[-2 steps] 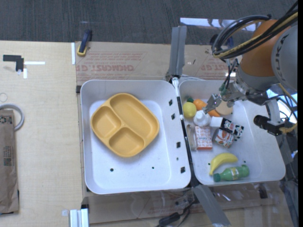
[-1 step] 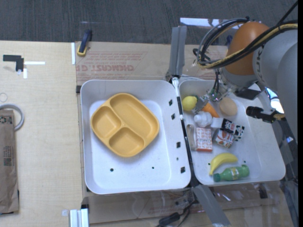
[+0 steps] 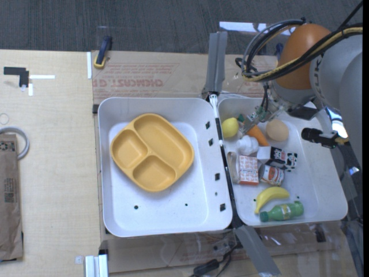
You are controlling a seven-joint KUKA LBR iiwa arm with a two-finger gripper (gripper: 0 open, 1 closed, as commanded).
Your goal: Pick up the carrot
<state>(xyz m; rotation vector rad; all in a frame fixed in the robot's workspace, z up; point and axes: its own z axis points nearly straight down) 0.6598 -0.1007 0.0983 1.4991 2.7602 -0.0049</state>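
Observation:
The carrot is a short orange piece lying in the right bin, between a yellow lemon and a tan egg-shaped ball. My gripper reaches down from the orange-banded wrist at the bin's far side. Its tip sits just above and behind the carrot, close to it. Cables and the wrist hide much of the gripper's body.
Crowding the carrot in the right bin are a white crumpled item, a red-and-white box, a can, a black-and-white packet, a banana and a green bottle. The left bin holds a yellow divided plate.

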